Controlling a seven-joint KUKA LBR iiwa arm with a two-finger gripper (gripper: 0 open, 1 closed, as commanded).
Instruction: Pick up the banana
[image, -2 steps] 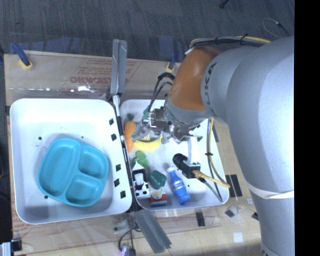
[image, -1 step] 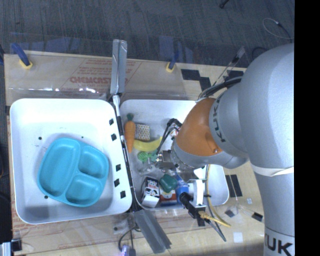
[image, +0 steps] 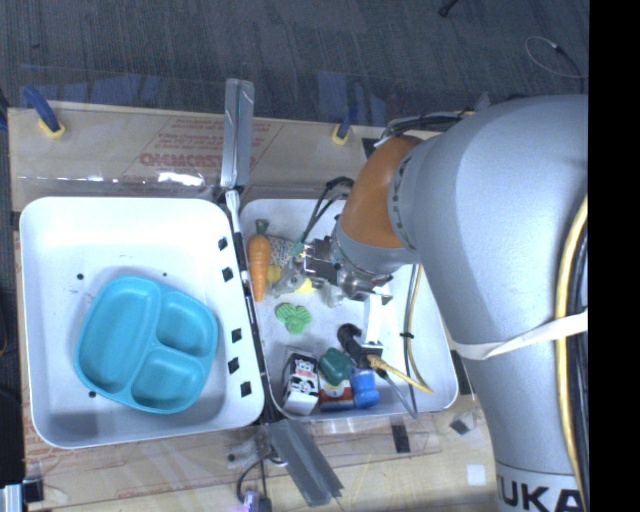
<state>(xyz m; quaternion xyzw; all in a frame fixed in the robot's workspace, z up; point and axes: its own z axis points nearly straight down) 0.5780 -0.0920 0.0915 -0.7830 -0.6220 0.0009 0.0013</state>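
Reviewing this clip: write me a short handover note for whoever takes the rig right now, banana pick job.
Pincer: low in the right bin, near its upper left corner, beside the carrot. From above I cannot tell how it stands, open or shut.
Banana: a small yellow patch just under the wrist is all I can make out; probably the banana, mostly hidden by the arm.
Other items: green toy mid-bin; small carton and blue piece at the near edge. Blue divided plate sits in the left bin.
Done: arm is over the target area.
Left: confirm a grasp, then lift.
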